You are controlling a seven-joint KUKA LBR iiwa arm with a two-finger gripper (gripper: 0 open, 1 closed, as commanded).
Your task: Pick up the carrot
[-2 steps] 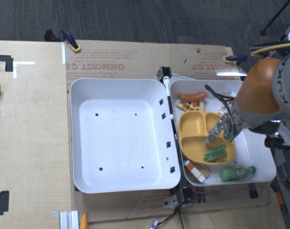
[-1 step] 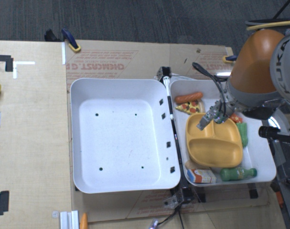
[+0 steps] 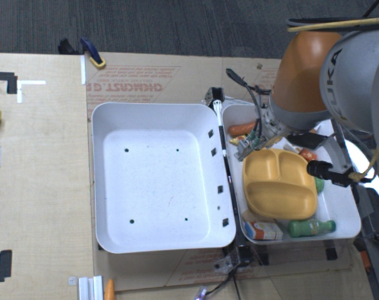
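Looking down on the bench, we find the arm (image 3: 329, 74) entering from the right and covering much of the right bin's (image 3: 345, 233) far end. The gripper (image 3: 255, 141) sits low at that bin's far left corner, among cables and small green parts; we cannot tell how it is set, as its tip is too small and cluttered to read. The carrot (image 3: 242, 129) lies just beside it against the far wall, only its orange end showing clear of the wrist. A large yellow bread-shaped toy (image 3: 280, 185) covers the bin's middle. A green bottle (image 3: 311, 228) lies along the near wall, and a red item (image 3: 308, 155) is half hidden behind the arm. The left bin (image 3: 102, 167) stands beside it.
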